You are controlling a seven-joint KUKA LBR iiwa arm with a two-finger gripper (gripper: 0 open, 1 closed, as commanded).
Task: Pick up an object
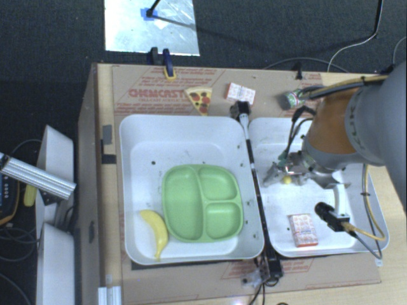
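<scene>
My gripper (285,172) is low in the right bin (273,234), near its left wall and about mid-depth. A small yellow thing (287,180) shows right under the gripper; I cannot tell if it is held. A small red and white box (303,229) lies flat on the bin floor, toward the front and to the right of the gripper. In the left bin (137,170) a green divided plate (202,202) sits beside a yellow banana (156,230) at the front left. The grey arm (356,126) covers the right bin's back right part.
A black divider (252,170) runs between the bins. On the cardboard behind them lie a pizza-slice toy (199,99), a white card (240,93) and a small greenish item (292,98). A black cable plug (329,216) hangs off the arm above the right bin.
</scene>
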